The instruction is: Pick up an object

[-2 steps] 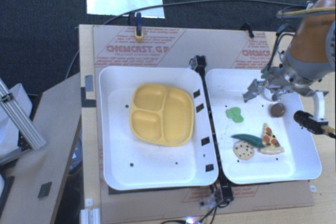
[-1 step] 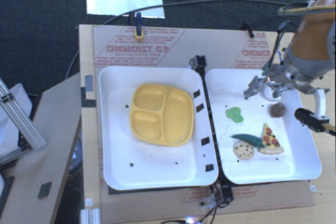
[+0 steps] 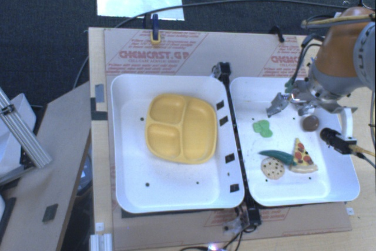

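A: What is the arm doing above the bench?

B: The gripper (image 3: pixel 289 101) is hovering over the right bin (image 3: pixel 247 91); its fingers are spreading open, holding nothing.

A: Where are the objects?

B: A brown ball (image 3: pixel 310 123) is lying just beside it; I'd lower straight onto that.

A: What's crowding it?

B: Green pieces (image 3: pixel 262 128), a pizza slice (image 3: pixel 302 156), a cookie (image 3: pixel 272 168); a yellow plate (image 3: pixel 181 127) is sitting in the left bin (image 3: pixel 126 144).

Toy foods (image 3: pixel 288 157) — right bin (image 3: pixel 341 185)

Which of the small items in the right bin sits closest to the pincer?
The brown round piece, just below the pincer near the bin's right wall. The green pieces, pizza slice and cookie all lie farther off.
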Controlling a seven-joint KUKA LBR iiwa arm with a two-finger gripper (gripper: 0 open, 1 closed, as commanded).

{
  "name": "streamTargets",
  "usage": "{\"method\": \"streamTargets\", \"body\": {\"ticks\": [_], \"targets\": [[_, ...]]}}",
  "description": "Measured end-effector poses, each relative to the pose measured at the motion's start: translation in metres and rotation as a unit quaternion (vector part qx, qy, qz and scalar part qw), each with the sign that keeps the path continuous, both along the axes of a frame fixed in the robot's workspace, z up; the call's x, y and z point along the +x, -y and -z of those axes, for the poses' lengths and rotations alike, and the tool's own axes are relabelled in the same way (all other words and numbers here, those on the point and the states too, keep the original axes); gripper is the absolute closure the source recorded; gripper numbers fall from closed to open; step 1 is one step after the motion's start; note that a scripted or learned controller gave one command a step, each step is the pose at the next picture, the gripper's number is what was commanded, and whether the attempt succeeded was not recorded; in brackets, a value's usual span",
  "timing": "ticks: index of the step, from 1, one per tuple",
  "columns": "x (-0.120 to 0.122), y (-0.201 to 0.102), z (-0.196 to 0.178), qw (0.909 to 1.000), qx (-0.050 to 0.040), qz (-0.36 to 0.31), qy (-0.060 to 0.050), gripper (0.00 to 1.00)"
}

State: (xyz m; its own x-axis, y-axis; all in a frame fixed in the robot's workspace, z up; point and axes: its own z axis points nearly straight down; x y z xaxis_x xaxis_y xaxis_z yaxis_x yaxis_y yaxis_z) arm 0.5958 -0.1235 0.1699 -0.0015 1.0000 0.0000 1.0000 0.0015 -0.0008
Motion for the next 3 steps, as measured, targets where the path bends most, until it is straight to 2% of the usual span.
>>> {"method": "streamTargets", "body": {"ticks": [1,2,3], "targets": [[0.0,-0.006,0.062,1.0,0.0004,0.0,-0.001,0.0],[0.001,-0.006,0.086,1.0,0.0003,0.001,0.0,0.0],[0.002,-0.006,0.074,1.0,-0.0002,0.001,0.002,1.0]]}}
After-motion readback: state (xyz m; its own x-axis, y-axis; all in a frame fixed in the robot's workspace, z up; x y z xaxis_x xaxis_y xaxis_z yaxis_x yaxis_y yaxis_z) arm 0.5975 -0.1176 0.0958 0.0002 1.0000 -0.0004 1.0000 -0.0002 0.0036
